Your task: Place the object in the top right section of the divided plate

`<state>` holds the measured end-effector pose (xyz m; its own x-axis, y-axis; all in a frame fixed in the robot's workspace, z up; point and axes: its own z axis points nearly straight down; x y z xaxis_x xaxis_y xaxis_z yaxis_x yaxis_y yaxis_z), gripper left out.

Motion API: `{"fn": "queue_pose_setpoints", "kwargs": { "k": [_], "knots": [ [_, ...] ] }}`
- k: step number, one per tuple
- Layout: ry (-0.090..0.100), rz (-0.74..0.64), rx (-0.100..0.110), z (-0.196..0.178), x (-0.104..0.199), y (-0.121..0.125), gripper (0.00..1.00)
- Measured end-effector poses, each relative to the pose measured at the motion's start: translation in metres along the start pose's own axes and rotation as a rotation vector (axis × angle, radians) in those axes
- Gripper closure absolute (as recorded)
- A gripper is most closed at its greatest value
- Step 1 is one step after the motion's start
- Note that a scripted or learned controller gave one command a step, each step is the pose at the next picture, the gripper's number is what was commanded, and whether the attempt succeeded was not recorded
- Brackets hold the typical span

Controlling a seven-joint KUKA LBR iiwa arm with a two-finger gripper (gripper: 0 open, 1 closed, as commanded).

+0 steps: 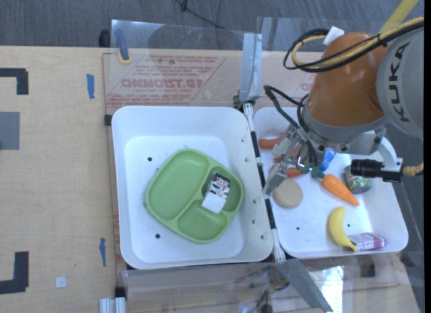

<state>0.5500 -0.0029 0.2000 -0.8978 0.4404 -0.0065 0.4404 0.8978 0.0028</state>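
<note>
A green divided plate lies in the left white bin. A small white and black packet rests in the plate's right-hand section. My gripper hangs over the left part of the right bin, below the orange wrist band. Its fingers point down and left, just above a tan round cookie-like object. Small orange-red pieces lie beside the fingers. Nothing is seen held between them.
In the right bin lie a toy carrot, a banana, a pink and white packet, a blue item and a dark metallic object. A clear panel stands behind the bins.
</note>
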Motion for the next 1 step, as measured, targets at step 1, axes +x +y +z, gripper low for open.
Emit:
{"fn": "queue_pose_setpoints", "kwargs": {
  "k": [1],
  "knots": [
    [0.000, 0.000, 0.000, -0.0001, 0.0000, 0.0001, 0.00]
  ]
}}
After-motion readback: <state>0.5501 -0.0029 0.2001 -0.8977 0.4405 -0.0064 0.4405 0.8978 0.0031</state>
